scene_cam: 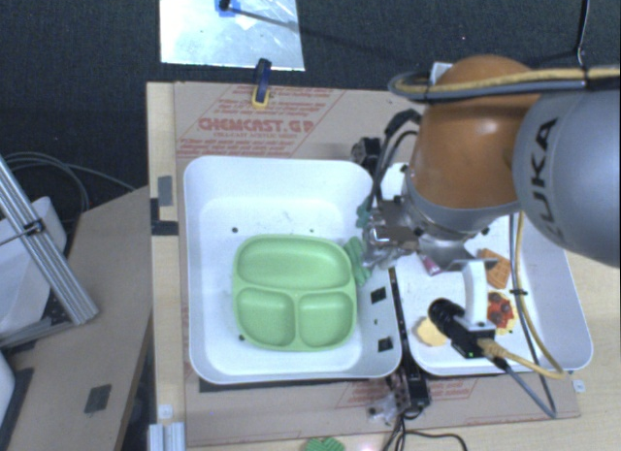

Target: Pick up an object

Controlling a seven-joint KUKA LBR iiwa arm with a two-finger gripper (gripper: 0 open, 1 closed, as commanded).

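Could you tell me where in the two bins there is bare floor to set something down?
In the left bin, bare floor runs between the far wall and the green divided tray, with a narrower strip along the tray's left side. The right bin is crowded: the arm hangs over it, with small objects scattered below.

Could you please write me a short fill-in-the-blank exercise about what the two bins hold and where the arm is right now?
1. The tray in the left bin is ____ in colour.
2. The tray has ____ compartments.
3. The arm hangs above the ____ bin.
4. The arm's upper part is grey and its band is ____.

Missing words: green; three; right; orange
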